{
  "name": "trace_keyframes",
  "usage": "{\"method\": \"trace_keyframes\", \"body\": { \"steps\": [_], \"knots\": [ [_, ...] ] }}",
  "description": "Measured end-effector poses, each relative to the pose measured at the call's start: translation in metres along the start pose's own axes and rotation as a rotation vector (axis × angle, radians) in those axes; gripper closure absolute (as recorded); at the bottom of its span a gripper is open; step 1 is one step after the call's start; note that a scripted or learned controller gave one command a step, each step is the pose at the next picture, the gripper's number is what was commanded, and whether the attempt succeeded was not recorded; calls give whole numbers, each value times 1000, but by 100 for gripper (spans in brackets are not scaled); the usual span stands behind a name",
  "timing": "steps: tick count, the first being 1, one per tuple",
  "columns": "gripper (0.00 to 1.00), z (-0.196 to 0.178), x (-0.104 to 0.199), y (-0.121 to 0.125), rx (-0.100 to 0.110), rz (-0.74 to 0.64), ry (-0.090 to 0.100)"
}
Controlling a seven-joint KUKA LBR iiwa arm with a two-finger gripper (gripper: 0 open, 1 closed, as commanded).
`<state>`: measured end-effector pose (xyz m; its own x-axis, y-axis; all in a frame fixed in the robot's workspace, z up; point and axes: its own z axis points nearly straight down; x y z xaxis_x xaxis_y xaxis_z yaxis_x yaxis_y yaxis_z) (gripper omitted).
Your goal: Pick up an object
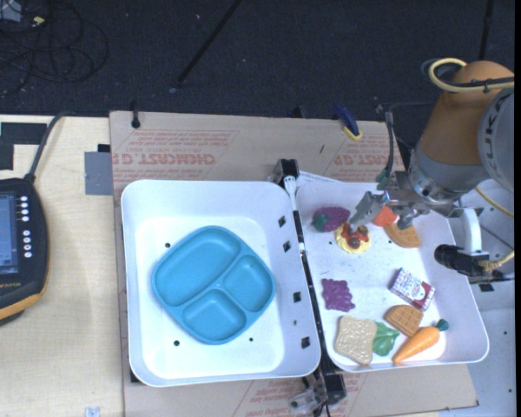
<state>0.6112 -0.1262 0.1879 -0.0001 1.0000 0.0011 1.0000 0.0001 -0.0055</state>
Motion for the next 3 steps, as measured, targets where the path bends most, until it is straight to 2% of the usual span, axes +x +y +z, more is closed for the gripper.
{"method": "trace_keyframes", "body": {
  "steps": [1,2,3],
  "knots": [
    [0,103,21,33,0,-2,-3],
    [0,99,3,34,-6,-1,-1],
    [0,99,37,34,-5,-2,-4]
  ]
}}
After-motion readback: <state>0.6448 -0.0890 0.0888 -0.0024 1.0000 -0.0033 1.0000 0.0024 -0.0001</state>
